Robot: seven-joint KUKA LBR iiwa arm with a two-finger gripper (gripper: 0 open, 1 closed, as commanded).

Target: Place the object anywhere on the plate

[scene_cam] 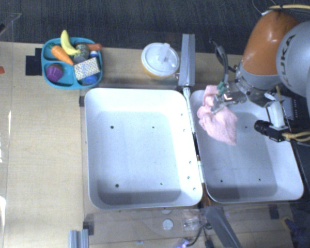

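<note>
Drooping crumpled pink cloth (217,122)

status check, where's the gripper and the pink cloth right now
Gripper over right bin, at the pink cloth's upper edge; grip on it can't be confirmed. Cloth bunched at the bin's far left. Left bin beside it; blue tray of toy food off bench.

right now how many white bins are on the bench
2. One white bin lies left of the centre divider. The other white bin lies to its right and holds a pink cloth at its far left, where the pincer meets it.
</note>
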